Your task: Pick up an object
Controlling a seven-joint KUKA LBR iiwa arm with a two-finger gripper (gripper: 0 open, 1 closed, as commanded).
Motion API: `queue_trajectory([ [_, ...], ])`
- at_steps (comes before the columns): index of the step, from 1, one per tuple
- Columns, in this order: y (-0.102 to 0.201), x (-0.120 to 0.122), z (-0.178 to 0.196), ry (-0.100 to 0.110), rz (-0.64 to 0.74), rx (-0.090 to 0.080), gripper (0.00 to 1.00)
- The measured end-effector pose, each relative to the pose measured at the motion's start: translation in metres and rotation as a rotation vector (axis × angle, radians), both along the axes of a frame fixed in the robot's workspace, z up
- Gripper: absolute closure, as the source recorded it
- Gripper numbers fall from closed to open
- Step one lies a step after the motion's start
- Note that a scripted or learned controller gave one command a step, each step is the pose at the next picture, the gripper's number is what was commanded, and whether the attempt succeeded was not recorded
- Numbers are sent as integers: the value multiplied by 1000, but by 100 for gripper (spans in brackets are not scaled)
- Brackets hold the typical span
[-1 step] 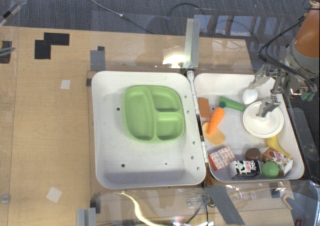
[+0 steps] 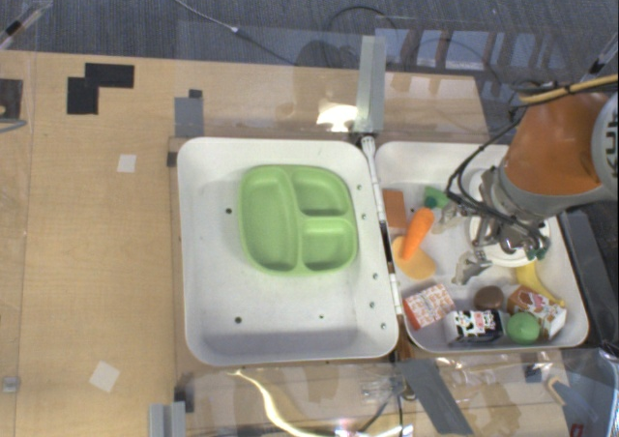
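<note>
The right bin [image 2: 440,179] holds several toy foods. An orange carrot [image 2: 417,234] lies at its left, beside a brown block [image 2: 394,205] and over a yellow disc [image 2: 418,265]. Along the front edge sit a red-and-white carton [image 2: 428,305], a black-and-white carton [image 2: 475,324], a brown round piece [image 2: 489,297], a green ball [image 2: 523,328] and a banana [image 2: 533,279]. My gripper [image 2: 491,259] hangs over the middle of this bin, just above the brown piece, open, with nothing between its fingers.
The left bin [image 2: 208,261] carries a green divided plate [image 2: 295,218]. A metal post [image 2: 370,87] rises behind the wall between the bins. Cables loop around the arm's wrist [image 2: 464,184]. Bare wood bench lies to the left.
</note>
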State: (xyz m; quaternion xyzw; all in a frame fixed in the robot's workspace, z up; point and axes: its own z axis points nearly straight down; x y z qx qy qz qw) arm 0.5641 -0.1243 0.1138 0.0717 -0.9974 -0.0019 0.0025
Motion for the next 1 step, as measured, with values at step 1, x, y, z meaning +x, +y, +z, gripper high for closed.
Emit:
queue_trajectory([
  [1, 43, 19, -23, -22, -125, -3, 0],
])
